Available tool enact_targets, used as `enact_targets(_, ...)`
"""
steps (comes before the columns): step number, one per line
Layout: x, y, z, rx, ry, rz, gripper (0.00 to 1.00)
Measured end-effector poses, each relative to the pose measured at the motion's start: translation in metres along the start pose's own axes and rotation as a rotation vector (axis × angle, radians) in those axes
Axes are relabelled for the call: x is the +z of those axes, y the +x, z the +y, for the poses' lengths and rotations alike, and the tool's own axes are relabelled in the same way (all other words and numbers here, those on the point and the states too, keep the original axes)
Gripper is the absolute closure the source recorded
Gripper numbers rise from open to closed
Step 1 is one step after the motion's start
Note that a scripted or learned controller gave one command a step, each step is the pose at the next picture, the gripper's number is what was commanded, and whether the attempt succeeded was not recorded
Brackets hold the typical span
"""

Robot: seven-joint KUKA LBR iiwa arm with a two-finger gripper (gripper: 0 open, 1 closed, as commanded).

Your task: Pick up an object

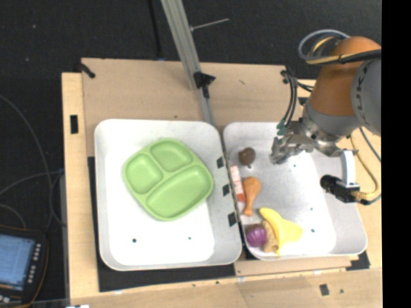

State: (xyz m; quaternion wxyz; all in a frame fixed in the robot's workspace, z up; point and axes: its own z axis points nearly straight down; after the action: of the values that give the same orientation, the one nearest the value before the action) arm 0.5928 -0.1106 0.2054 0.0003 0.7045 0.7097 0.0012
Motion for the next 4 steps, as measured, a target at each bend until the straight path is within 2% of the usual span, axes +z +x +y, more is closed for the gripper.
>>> enact_targets(2,-0.024,0.088,0.024,0.000,-0.001,0.000,1.00)
enact_targets(3,-0.030,0.138,0.019,-0.001,0.001,0.001,1.00)
enact_targets(4,-0.042,0.195,0.029,-0.002,0.000,0.001,1.00)
